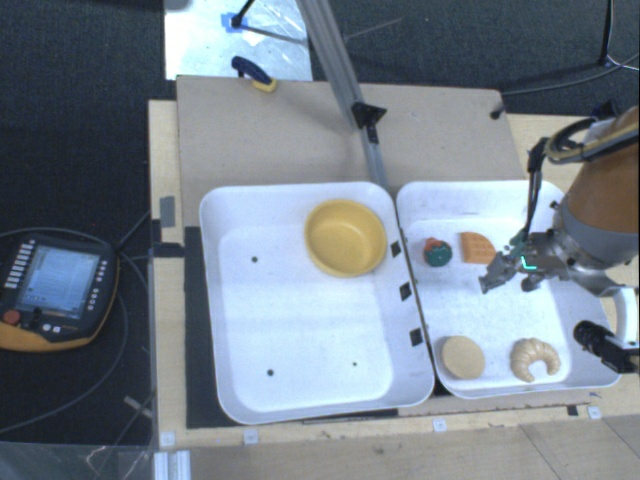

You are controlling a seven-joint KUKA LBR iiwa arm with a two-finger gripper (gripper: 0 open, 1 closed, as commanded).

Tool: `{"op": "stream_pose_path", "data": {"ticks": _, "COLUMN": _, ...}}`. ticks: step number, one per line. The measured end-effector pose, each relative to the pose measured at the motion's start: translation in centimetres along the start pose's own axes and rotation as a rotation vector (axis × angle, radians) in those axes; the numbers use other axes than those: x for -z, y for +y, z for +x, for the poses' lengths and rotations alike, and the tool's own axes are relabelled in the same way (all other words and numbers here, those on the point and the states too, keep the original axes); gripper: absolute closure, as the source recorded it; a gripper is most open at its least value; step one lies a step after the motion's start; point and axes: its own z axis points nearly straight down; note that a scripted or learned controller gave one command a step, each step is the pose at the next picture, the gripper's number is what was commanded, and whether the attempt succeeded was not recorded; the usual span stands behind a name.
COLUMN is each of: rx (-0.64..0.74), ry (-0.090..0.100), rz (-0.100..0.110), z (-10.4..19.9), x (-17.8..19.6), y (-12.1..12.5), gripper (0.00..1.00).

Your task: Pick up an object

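A: Object candidates, as we count them, lie in the right bin [500,196]: a small green and red piece [437,253], an orange wedge like a slice of bread [477,247], a round tan biscuit [462,357] and a croissant [535,358].

B: And we see the yellow bowl [346,237] in the left bin [300,368], up near its far right corner, well apart from the rest.

A: The green and red piece and the orange wedge sit just beside each other in the far half of the right bin. The biscuit and the croissant sit near the front rim, side by side but apart.

B: We find the claw [497,280] over the middle of the right bin, just right of and below the orange wedge. A small green light shows at its base.

A: Is it open or closed? We cannot tell; the dark parts blur together from here, and we see nothing between them.

B: The arm [600,203] comes in from the right, its orange band over the bin's right rim. Both bins rest on the pale surface [300,128], and a handheld control pad [55,288] lies on the dark floor to the left.
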Motion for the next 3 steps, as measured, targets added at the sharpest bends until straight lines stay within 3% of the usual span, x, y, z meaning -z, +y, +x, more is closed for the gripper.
{"op": "stream_pose_path", "data": {"ticks": 1, "rx": 0.000, "ry": 0.000, "rz": 0.000, "z": 0.0, "x": 0.0, "y": 0.0, "gripper": 0.00}}
{"op": "stream_pose_path", "data": {"ticks": 3, "rx": -0.001, "ry": 0.000, "rz": 0.004, "z": -0.5, "x": -8.4, "y": -0.5, "gripper": 0.00}}
